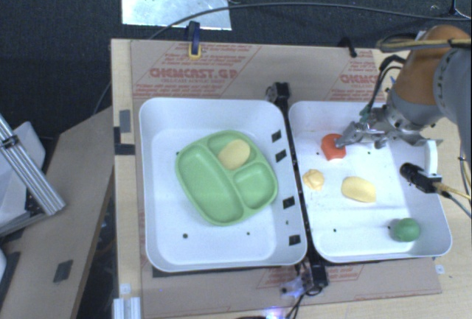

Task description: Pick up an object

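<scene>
Pincer [346, 138] low in right bin [369, 236], tips at red-orange object [332, 147]; finger spread and grip cannot be told. Object rests on bin floor, unlifted. Task early: secure grasp and lift remain.

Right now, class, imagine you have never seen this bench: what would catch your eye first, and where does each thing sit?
First comes the green divided plate in the left bin, with a yellow item in its upper compartment. Next is the grey and orange arm reaching in from the right, its tool right at the red-orange object in the right bin. Nearby lie two yellow pieces and a green ball.
</scene>
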`<state>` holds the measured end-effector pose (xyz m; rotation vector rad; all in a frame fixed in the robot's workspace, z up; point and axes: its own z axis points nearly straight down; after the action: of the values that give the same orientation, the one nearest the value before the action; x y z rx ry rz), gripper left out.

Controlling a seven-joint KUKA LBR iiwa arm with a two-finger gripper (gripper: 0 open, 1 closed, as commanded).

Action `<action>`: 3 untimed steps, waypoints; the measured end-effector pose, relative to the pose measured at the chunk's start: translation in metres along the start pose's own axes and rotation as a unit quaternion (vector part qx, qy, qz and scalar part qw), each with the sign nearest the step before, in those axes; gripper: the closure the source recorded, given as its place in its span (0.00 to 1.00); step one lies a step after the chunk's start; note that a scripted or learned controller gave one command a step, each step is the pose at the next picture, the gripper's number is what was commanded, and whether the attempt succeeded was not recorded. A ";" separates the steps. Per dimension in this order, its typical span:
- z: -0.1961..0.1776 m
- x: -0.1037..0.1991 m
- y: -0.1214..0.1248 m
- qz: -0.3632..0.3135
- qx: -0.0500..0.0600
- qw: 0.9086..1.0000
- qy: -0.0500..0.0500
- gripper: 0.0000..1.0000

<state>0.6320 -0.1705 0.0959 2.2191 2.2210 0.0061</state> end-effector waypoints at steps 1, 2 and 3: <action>0.004 0.000 0.003 -0.001 0.002 1.000 0.002 0.00; -0.008 -0.001 0.005 -0.002 -0.002 1.000 -0.002 1.00; -0.071 0.005 0.006 -0.002 -0.001 1.000 -0.001 1.00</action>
<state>0.6377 -0.1652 0.1666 2.2111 2.2238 0.0053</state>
